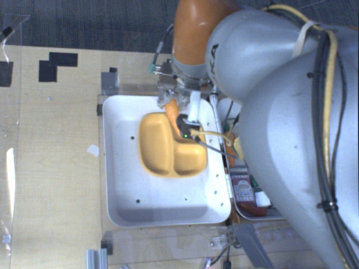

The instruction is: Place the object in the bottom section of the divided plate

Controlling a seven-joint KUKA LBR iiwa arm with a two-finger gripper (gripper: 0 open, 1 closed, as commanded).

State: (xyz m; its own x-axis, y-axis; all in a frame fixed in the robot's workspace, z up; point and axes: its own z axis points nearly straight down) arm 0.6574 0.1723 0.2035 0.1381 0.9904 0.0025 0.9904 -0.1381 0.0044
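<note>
A yellow divided plate [160,150] lies in the left white bin [120,172], with a tall section on its left and a smaller section [189,157] at its lower right. An orange, carrot-like object [172,111] hangs at the plate's upper right edge, just over the rim. My gripper [173,104] reaches down from under the orange wrist band and is shut on the top of the orange object, a grey finger on its left and a pale one on its right. The object's upper end is hidden by the gripper.
The arm's grey body covers most of the right bin [247,212]; a red-labelled packet [243,187] and a small white item [261,197] show there. A yellow cable [216,136] crosses the wall between the bins. Bare bin floor lies left of and below the plate.
</note>
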